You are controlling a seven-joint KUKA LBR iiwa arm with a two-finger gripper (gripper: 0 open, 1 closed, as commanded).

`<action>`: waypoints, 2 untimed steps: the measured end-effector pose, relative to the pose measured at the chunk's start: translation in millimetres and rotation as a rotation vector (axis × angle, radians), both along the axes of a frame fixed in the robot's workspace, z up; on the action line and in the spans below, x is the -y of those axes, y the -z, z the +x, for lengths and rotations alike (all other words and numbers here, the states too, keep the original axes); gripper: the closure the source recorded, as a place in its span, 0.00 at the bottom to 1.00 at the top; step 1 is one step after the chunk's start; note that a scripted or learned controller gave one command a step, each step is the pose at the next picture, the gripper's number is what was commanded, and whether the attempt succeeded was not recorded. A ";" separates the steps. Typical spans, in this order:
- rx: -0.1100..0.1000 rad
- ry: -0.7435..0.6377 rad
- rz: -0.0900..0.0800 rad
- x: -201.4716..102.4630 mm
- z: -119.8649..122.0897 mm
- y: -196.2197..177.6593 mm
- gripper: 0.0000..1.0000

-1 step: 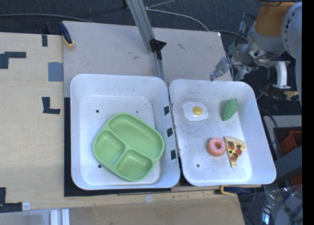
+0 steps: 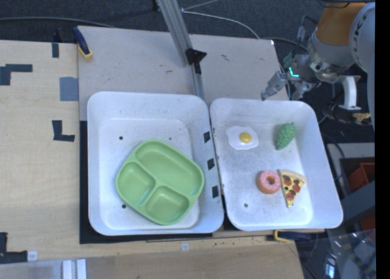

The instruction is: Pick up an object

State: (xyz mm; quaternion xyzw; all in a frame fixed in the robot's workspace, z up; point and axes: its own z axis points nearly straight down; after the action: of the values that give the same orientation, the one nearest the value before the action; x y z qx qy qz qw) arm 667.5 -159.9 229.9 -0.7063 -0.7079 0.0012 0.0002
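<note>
The gripper, fingers parted and empty, hovers just beyond the right bin's far rim; the nearest object, a green toy, lies below it inside.

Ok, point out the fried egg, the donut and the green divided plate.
fried egg (image 2: 242, 138), camera view, on its yellow yolk.
donut (image 2: 267, 182), camera view, on the pink icing ring, left of the hole.
green divided plate (image 2: 159, 181), camera view, on the ridge between its compartments.
</note>
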 end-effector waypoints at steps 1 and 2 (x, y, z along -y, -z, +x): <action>-0.003 0.000 0.000 -3.0 -1.5 43.7 0.00; -0.004 0.000 0.000 2.1 -6.9 90.3 0.00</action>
State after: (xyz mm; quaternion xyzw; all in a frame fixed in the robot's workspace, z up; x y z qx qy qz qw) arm 660.7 -162.0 139.6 -0.7065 -0.7077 0.0024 0.0015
